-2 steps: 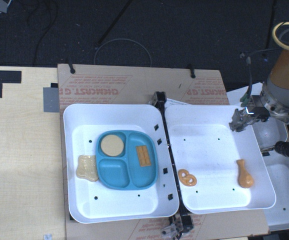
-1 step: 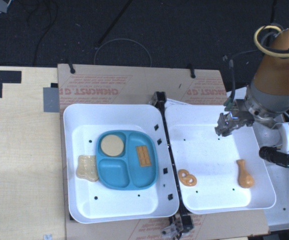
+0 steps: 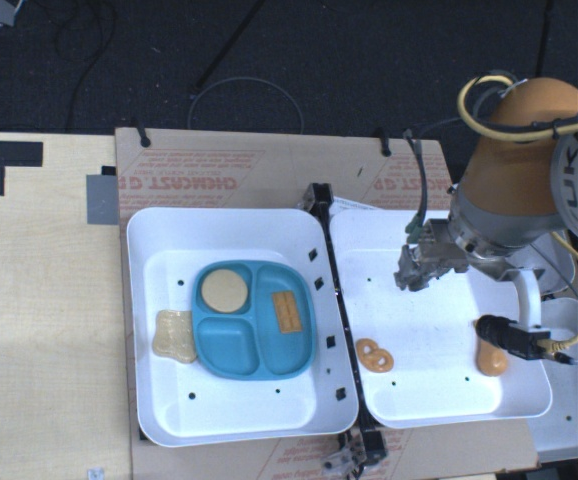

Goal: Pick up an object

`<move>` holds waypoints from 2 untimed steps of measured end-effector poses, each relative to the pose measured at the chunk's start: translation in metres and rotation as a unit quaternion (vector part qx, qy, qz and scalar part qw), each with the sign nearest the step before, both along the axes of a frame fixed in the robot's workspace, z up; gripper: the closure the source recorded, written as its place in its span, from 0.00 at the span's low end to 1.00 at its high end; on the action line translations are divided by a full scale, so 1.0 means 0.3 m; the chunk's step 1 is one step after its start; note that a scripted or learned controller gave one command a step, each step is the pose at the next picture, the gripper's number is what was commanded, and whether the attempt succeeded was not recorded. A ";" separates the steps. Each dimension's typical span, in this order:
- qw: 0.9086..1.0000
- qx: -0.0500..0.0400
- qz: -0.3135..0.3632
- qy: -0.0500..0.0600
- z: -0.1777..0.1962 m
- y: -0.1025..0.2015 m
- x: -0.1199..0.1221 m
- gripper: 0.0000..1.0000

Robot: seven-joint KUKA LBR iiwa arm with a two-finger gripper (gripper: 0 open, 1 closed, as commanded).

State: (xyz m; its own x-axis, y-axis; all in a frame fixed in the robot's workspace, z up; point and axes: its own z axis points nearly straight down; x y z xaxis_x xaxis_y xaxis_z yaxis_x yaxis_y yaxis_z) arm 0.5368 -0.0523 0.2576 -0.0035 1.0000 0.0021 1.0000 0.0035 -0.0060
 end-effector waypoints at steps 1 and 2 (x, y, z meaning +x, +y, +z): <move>1.000 0.000 0.000 0.000 -0.058 0.178 -0.042 1.00; 1.000 -0.001 0.000 0.000 -0.105 0.336 -0.073 1.00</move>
